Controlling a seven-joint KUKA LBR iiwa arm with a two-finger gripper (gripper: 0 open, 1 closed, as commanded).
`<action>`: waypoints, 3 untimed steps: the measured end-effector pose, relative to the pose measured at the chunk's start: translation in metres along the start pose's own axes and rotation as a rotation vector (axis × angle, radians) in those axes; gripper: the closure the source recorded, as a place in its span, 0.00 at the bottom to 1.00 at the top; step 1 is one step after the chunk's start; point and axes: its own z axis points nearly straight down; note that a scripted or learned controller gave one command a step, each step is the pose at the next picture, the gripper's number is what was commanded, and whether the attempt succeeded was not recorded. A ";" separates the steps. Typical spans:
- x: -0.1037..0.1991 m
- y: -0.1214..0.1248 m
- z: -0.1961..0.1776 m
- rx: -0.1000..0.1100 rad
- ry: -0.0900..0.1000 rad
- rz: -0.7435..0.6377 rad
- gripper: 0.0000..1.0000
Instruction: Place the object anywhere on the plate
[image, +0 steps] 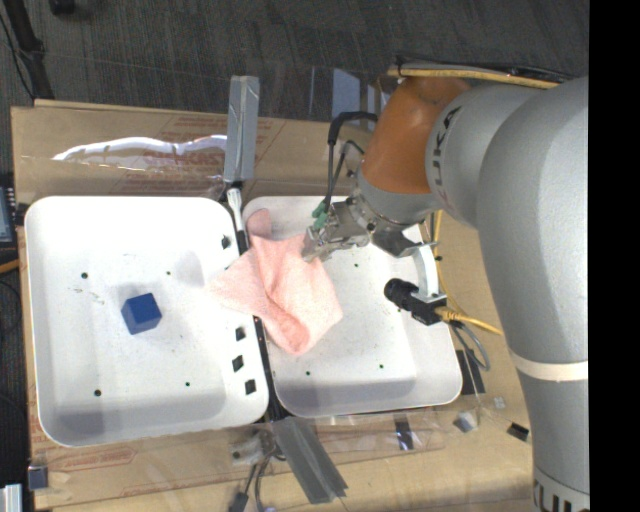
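Camera view: crumpled pink cloth (283, 290) drapes across both bins' rims; blue cube (142, 312) apart.

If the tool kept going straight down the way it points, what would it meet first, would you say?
Most likely the crumpled pink cloth, whose upper edge lies right under the tool; depth is hard to judge from this slant.

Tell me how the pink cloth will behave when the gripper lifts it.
The pink cloth lies crumpled in folds, so it will probably hang limp. It drapes over the rim between the two bins, so it may drag or snag there. It looks thin, likely light.
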 end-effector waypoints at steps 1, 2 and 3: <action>0.001 0.000 -0.041 -0.002 0.000 -0.008 1.00; 0.049 -0.009 -0.036 0.001 -0.001 -0.415 1.00; 0.102 -0.009 -0.028 0.000 -0.002 -0.821 1.00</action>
